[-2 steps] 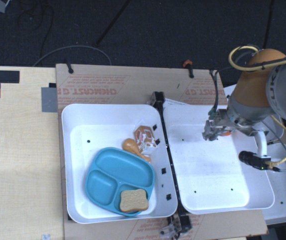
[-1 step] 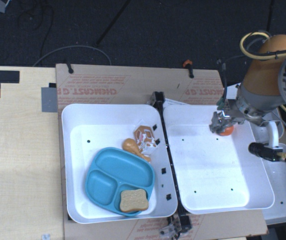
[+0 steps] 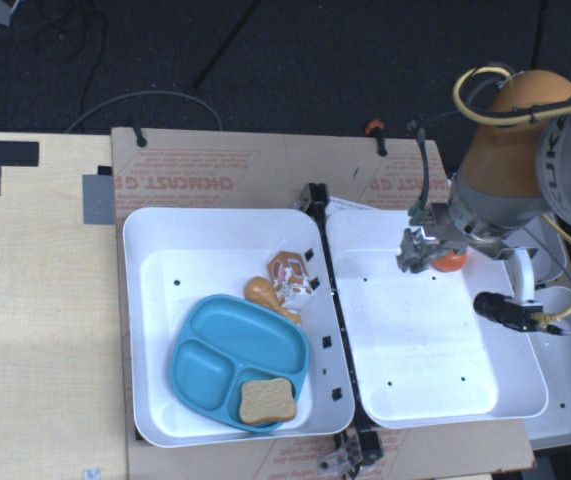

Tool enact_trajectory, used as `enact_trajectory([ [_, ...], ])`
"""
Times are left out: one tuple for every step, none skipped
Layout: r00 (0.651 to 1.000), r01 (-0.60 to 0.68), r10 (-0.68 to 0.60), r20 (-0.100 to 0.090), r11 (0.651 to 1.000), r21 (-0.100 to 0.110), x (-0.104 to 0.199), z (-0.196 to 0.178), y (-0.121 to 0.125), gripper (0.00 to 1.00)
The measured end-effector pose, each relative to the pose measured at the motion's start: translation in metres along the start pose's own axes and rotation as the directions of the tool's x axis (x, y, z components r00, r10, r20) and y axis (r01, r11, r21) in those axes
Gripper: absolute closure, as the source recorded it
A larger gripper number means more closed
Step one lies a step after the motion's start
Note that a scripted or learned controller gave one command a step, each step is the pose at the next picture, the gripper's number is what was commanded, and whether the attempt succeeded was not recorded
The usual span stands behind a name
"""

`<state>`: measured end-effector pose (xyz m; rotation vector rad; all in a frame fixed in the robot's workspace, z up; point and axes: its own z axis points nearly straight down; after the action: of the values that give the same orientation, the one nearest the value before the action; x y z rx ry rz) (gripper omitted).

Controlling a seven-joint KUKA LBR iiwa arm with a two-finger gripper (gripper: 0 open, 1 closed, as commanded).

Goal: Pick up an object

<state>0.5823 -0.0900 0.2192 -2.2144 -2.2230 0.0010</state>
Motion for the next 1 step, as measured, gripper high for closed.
enact_trajectory([
  [1.000,0.001,-0.001,0.000,1.000,0.001,0.0595,-0.0018,-0.0081,1.00],
])
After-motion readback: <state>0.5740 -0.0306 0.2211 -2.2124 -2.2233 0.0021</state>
